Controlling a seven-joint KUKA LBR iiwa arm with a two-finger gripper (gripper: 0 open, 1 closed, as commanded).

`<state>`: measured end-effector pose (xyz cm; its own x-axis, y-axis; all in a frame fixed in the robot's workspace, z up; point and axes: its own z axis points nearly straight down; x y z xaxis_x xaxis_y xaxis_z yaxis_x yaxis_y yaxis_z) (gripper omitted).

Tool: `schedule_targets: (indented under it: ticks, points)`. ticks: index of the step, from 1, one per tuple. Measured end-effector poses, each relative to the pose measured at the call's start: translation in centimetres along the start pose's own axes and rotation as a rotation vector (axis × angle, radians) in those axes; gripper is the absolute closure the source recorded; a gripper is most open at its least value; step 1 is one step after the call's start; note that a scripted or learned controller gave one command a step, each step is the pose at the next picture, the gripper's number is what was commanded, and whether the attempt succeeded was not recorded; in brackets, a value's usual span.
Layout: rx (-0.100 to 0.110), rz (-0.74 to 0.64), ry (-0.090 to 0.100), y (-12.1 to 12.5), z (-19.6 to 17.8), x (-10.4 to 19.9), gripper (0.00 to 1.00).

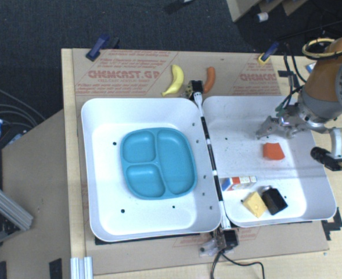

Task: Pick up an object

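A single fixed camera looks down at a slant on the bench [159, 63] and both white bins [101, 214], moderately close.

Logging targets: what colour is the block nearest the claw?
Orange-red block, plain in the camera view.

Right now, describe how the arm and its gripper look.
The arm comes in from the right: a rounded grey body with an orange band above the wrist. Black cables loop beside it. The gripper is grey metal, small and angular, with thin fingers. A black fitting sticks out below the wrist.
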<state>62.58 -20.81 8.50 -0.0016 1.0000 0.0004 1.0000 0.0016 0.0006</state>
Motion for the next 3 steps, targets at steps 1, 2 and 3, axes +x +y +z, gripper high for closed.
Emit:
schedule_targets:
  ticks: [1, 2, 3]
  points:
    - [-0.001, -0.001, 0.0, 4.1, 0.0, 4.8, 0.0]
    - [-0.001, 0.001, -0.002, 4.1, 0.0, 3.7, 0.0]
    - [-0.001, 0.001, -0.003, 4.1, 0.0, 3.2, 0.0]
